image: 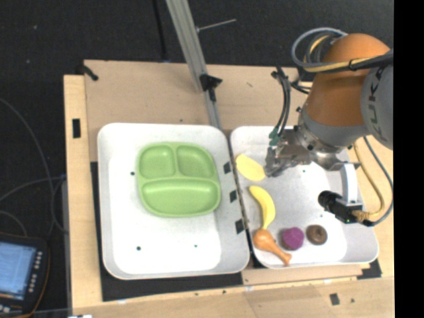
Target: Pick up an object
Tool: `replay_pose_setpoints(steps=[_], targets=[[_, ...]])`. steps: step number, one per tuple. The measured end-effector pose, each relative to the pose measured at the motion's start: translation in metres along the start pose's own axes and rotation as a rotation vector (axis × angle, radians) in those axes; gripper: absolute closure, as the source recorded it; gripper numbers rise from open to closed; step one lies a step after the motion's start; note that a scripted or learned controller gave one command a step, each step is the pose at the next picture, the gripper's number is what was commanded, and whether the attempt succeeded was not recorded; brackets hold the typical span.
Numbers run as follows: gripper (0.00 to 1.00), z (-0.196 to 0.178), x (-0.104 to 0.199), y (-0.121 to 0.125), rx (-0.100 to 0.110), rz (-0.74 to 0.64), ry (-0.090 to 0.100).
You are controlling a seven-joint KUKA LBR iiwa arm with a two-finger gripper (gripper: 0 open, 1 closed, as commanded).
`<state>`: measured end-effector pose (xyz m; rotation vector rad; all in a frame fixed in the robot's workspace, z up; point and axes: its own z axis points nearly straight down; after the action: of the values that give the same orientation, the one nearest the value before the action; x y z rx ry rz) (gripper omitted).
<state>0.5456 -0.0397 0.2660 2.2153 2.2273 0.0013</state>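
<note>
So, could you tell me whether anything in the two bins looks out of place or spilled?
Nothing stands out. The green divided plate lies flat in the left bin. In the right bin, the lemon, banana, orange pear, purple fruit and brown donut lie apart and whole.

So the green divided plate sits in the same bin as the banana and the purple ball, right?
Not quite. The camera view shows the green divided plate in the left bin; the banana and purple ball lie in the right bin.
</note>
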Motion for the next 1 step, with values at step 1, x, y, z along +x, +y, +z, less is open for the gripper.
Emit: replay_pose_setpoints(steps=[1], targets=[[1.0, 0.0144, 0.058, -0.0117, 0.001, -0.002, 0.001]])
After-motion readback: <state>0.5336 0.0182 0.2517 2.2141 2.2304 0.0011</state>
